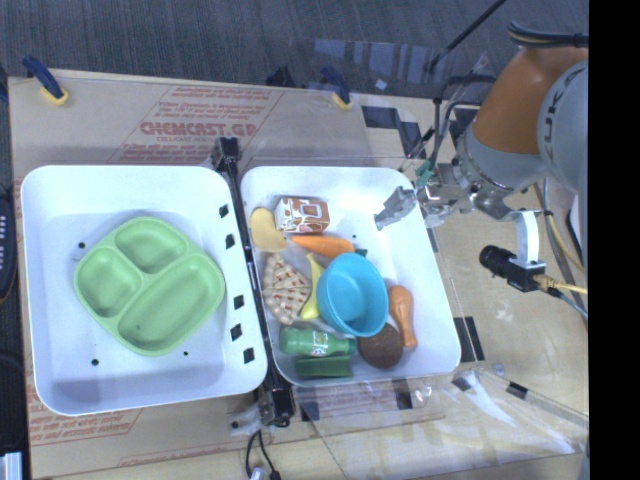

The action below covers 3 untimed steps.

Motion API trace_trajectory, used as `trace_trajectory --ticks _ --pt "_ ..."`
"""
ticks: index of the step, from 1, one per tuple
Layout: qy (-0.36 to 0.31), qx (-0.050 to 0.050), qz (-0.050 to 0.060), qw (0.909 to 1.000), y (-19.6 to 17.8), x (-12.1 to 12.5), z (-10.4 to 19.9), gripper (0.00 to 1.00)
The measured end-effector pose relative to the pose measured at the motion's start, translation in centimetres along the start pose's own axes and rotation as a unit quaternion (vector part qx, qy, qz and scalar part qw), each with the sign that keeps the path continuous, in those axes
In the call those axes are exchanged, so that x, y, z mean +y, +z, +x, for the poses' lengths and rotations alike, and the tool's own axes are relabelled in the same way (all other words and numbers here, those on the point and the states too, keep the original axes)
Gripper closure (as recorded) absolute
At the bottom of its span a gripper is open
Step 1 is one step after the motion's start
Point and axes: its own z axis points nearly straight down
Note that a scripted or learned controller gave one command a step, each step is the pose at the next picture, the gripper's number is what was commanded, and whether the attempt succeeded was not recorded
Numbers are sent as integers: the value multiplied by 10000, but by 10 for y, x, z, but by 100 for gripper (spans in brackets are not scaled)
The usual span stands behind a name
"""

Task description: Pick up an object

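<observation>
Green tray (150, 285): one, lying in the left bin (45, 193), stiff and light by the look of it.
Toy food: about nine pieces piled in the right bin (425, 258), probably hollow plastic, light and a bit slick.
Blue bowl (352, 294): one, tipped on the pile; its rim seems the easiest hold.
Carrot (322, 245): one, thin, likely rolls.
Gripper (395, 209): at the right bin's far right corner, grasping nothing; can't tell if it's parted or clenched.

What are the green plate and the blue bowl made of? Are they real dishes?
The green plate looks like matte plastic: one even color, soft rounded dividers, no glare. The blue bowl also seems plastic, smoother, with a faint sheen along its rim. They look like toy dishes, though a picture alone can't prove that.
</observation>
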Motion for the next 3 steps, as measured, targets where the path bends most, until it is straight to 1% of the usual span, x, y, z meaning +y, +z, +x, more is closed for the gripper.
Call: trace_trajectory --ticks 1,2,3 --pt "-154 13 32 9999 145 -3 35 0" --pt "593 11 13 9982 147 0 99 0" --pt "1822 9 -11 9833 147 -59 96 0"
